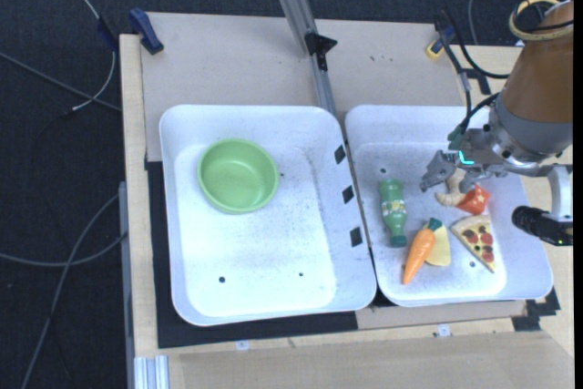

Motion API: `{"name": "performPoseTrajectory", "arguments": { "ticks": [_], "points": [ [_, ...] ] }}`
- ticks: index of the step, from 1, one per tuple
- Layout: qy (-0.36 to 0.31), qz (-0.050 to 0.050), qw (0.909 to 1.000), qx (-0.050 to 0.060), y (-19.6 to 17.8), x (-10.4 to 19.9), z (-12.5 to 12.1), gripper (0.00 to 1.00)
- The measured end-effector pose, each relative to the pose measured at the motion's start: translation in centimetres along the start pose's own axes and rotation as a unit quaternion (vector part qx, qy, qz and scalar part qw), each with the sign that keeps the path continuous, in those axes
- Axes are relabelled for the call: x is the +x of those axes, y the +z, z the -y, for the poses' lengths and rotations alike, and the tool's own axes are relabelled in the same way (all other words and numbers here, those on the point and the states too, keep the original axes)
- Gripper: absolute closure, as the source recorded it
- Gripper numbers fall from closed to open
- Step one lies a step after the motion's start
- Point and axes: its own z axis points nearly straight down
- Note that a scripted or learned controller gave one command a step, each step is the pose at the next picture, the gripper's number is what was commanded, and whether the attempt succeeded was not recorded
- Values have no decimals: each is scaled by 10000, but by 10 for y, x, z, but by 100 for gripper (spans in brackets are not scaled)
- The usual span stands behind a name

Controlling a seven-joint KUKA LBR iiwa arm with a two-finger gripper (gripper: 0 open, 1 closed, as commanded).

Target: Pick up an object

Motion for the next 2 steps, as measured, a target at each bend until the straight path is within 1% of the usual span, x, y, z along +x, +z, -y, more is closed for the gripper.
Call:
{"name": "performPoseTrajectory", "arguments": {
  "ticks": [1, 2],
  "points": [
    [-2, 2, 10000, -24, -2, 0, -1, 0],
    [7, -1, 10000, 15, 60, 1, -6, 0]
  ]
}}
